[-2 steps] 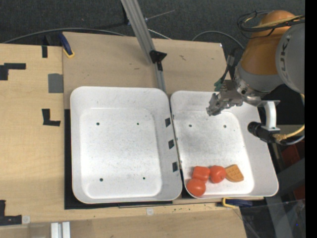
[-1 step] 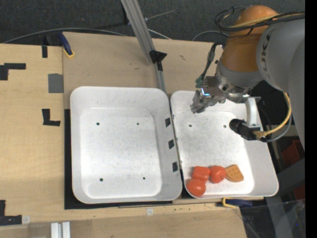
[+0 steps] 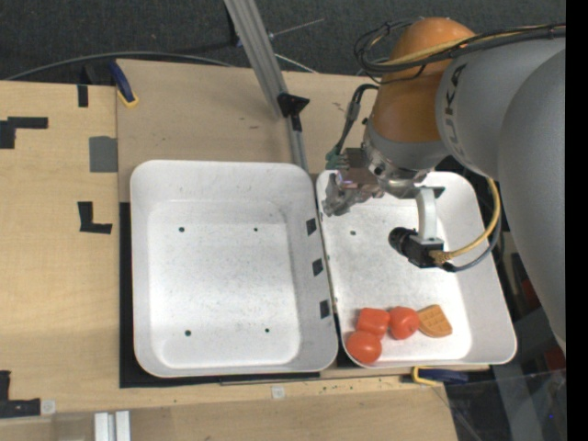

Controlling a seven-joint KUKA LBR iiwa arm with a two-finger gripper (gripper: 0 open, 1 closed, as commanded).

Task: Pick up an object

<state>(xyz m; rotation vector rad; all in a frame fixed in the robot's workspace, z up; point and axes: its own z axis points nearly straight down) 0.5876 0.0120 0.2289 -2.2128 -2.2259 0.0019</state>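
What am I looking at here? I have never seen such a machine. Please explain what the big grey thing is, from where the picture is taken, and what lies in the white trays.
One camera looks down at a slant on a wooden bench. The big grey shape with an orange band is a robot arm reaching in from the right. Its gripper hangs over the far corner of the right bin. In that bin's near end lie three red pieces and an orange-tan piece. The left bin sits beside it.
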